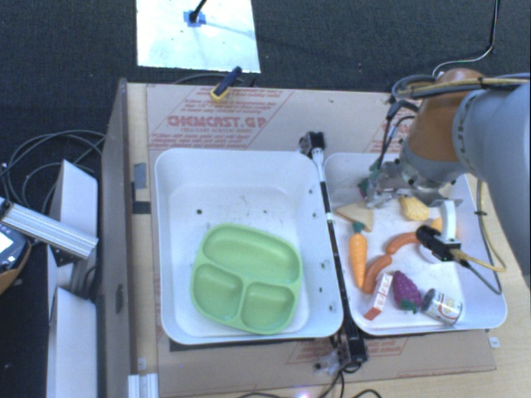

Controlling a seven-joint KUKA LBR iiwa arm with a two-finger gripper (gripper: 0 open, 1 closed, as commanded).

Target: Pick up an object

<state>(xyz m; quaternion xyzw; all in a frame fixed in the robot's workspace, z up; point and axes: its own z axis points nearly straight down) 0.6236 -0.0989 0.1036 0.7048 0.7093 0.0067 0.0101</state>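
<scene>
I have the gripper (380,186) down at the far end of the right bin (489,305); can't tell from here what its grip is doing, the wrist blocks it. Nearest candidates: a pale wedge (355,215) just below-left of it, and a yellow piece (415,208) just to its right. Next out, a carrot (358,254) lies lengthwise below the wedge, with two orange sausages (401,243) beside it. Farther toward the near rim: purple grapes (405,288), a small red-and-white carton (378,296), and a metal can (440,306) on its side. Farthest off, in the left bin (178,181), I see a green divided plate (246,278).
</scene>
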